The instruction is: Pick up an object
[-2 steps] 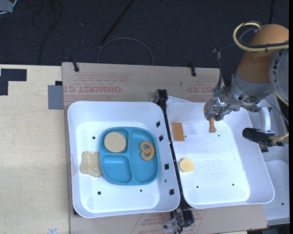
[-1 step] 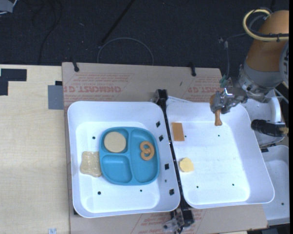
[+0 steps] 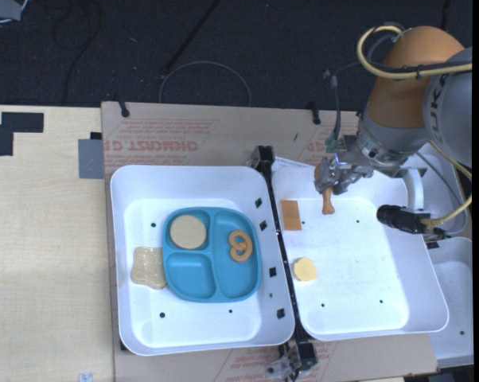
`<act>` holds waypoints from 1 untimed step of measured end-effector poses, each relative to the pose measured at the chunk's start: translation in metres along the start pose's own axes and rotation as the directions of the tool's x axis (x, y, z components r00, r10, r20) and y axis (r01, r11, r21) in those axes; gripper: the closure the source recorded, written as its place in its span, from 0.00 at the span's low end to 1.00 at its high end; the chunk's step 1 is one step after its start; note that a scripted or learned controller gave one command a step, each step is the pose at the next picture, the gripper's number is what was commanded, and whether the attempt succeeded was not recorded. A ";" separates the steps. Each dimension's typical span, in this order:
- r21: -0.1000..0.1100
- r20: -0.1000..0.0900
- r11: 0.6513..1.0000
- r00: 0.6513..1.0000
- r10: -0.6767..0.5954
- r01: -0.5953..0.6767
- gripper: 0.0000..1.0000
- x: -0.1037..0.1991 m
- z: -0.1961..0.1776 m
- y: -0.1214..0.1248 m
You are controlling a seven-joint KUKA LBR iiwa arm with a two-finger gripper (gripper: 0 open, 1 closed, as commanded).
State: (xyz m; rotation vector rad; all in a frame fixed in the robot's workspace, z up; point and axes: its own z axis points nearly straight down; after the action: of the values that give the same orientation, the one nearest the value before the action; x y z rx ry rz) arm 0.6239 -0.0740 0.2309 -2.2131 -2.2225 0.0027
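Observation:
My gripper (image 3: 332,183) hangs over the far left part of the right bin (image 3: 383,309). It is shut on a small brown stick-shaped piece (image 3: 328,204), which points down from between the fingers. An orange-brown rectangular piece (image 3: 290,214) lies on the bin floor just left of the gripper. A yellow round piece (image 3: 305,270) lies nearer the front of that bin.
In the left bin (image 3: 136,197) a blue divided plate (image 3: 200,281) carries a round tan cracker (image 3: 187,231) and a pretzel (image 3: 239,246). A pale bread-like piece (image 3: 148,267) lies against its left side. A black part (image 3: 400,216) juts over the right bin's right side.

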 end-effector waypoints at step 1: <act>-0.001 0.000 1.000 1.000 0.000 0.000 1.00 0.055 -0.008 -0.007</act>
State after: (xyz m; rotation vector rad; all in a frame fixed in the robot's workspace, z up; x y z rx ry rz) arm 0.6172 -0.0194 0.2386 -2.2131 -2.2229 0.0012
